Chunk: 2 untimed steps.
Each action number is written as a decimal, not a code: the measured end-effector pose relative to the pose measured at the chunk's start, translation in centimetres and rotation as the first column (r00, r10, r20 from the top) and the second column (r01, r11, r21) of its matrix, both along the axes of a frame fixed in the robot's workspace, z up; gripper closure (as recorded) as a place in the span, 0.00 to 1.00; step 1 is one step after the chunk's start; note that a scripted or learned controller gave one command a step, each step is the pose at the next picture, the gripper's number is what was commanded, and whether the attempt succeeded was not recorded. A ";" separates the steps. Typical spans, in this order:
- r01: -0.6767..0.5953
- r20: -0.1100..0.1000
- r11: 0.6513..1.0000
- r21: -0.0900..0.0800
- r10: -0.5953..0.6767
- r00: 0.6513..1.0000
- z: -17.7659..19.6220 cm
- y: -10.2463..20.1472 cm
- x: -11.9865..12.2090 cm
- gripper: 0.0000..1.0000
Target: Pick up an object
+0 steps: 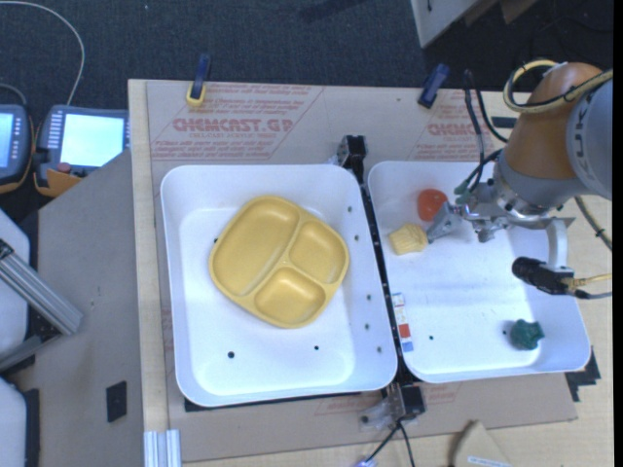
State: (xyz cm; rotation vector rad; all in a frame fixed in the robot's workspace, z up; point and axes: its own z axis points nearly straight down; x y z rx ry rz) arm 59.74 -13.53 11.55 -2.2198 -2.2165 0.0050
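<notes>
In the right bin [467, 343] lie three small objects. An orange-red ball [431, 203] rests near the bin's far left corner. A pale yellow block [408, 239] lies just in front of it. A dark green lump [526, 334] sits near the front right corner. My gripper [450, 221] hangs over the far part of this bin, right beside the ball and the yellow block. Its grey fingers point left toward them. I see nothing held between them.
The left bin [195, 339] holds a yellow divided plate [279, 260]. A black clip [352, 150] sits where the two bins meet at the back. The orange band of the arm [545, 134] rises over the right bin's far right side. A black cable part [541, 274] hangs there.
</notes>
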 end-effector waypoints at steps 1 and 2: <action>-0.001 0.001 1.000 0.000 0.001 1.000 -3.3 0.0 -0.1 0.00; -0.001 0.006 1.000 -0.001 0.001 1.000 -2.0 0.0 0.0 1.00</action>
